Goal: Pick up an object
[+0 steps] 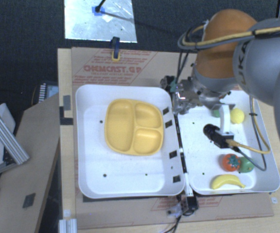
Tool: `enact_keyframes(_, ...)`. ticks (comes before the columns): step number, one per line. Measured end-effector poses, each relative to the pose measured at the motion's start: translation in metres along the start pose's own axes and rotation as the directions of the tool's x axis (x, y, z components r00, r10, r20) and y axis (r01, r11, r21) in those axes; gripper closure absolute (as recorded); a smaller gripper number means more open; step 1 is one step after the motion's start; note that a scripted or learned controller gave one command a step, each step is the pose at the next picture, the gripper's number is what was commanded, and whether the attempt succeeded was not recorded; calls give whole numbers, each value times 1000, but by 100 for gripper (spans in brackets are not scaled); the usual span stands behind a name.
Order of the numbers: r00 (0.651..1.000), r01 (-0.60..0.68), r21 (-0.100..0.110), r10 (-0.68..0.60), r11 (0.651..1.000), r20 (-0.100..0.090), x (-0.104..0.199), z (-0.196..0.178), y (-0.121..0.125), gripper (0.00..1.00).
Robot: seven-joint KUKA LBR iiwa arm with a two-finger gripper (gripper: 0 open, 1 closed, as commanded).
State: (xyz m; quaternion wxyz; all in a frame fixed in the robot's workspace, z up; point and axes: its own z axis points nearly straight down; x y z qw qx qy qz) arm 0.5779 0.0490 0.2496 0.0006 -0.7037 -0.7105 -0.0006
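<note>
Over the right bin (198, 152), toward its 11 o'clock corner and close by the wall shared with the left bin (92, 171): tool (181, 100), tucked under the grey wrist and orange band, so cannot tell whether wide or narrow, nor whether holding anything. At 1 o'clock of the same bin, small yellow ball (237, 116), with a green piece (217, 113) just beside it at 9 o'clock, partly hidden by the arm. Toward 5 o'clock, red fruit (230, 162) touching a green fruit (247, 165); just beside them at 6 o'clock, yellow banana (227, 181), lying flat near the front wall. Centred in the left bin, yellow divided plate (132, 127), three compartments. Beneath both bins, printed cardboard (112, 68) on the surface (40, 135).
</note>
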Motion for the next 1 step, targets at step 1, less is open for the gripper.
enact_keyframes(1, 1000, 0, 0, 0, 1000, 0, 44, 8, -6, 100)
